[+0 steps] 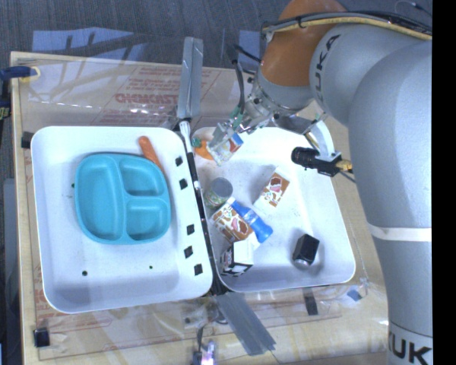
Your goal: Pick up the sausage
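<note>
The sausage [148, 151], a short orange-brown stick, lies in the left bin [53, 226] against the far right corner of the blue divided plate [123, 198]. My gripper [225, 140] hangs over the far left corner of the right bin [338, 226], to the right of the sausage and across the wall between the two bins. A small orange object [202, 152] sits just left of the gripper's tip, partly hidden by it. I see nothing clearly held.
The right bin holds a grey can [218, 191], a blue bottle with a brown label [244, 222], a brown packet [274, 189], a black box [305, 249] and a small white carton [236, 261]. The arm covers that bin's far right side.
</note>
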Robot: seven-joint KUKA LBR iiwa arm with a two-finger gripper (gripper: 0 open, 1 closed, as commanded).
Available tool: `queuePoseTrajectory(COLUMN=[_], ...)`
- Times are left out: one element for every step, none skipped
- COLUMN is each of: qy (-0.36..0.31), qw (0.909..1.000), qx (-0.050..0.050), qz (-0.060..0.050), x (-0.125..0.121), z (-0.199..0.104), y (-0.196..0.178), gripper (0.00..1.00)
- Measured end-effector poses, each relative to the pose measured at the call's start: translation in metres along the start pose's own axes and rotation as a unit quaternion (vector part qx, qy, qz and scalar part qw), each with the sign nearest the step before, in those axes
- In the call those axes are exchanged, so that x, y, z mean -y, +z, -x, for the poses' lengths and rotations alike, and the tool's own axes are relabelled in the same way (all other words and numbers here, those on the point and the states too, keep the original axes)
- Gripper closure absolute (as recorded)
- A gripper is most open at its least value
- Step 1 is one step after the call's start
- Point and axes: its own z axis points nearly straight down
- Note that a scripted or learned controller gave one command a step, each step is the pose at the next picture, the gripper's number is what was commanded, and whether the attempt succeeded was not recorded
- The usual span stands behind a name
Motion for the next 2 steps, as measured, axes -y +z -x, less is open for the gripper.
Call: queuePoseTrajectory(qy=[-0.022, -0.022], qw=[0.9997, 0.9998], qx=[0.000, 0.000], qz=[-0.001, 0.000], x=[0.092, 0.156], z=[-0.009, 0.002], y=[-0.015, -0.059], gripper=[1.00, 1.00])
